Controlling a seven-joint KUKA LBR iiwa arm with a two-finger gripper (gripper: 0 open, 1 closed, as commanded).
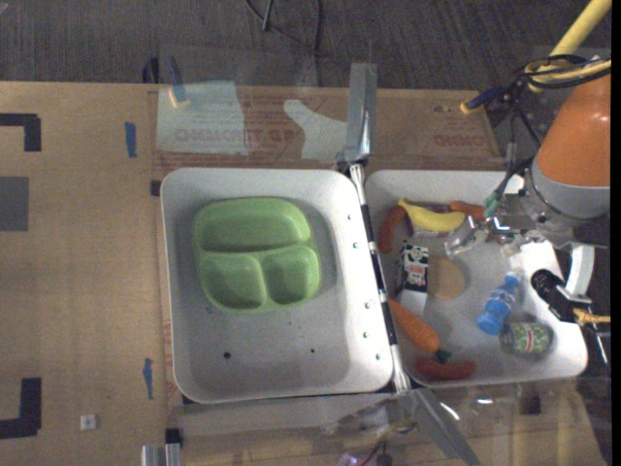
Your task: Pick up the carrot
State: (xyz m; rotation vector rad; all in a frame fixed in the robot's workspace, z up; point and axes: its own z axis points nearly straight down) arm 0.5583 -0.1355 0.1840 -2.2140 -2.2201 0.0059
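Camera view: a grey arm (pixel 572 153) reaches over the right white bin (pixel 572 357); its gripper (pixel 473 236) hangs above a banana (pixel 432 218), fingers seemingly apart, holding nothing. The carrot (pixel 415 325) lies near the bin's left wall.

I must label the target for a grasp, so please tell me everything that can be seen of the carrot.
The carrot is a smooth orange toy-like piece, tapered, lying flat and slanted in the right bin, near its left wall. Its narrow end points up-left, its thick end down-right, close to a red sausage. A small milk carton lies just above it. The gripper is apart from it, higher in the bin.
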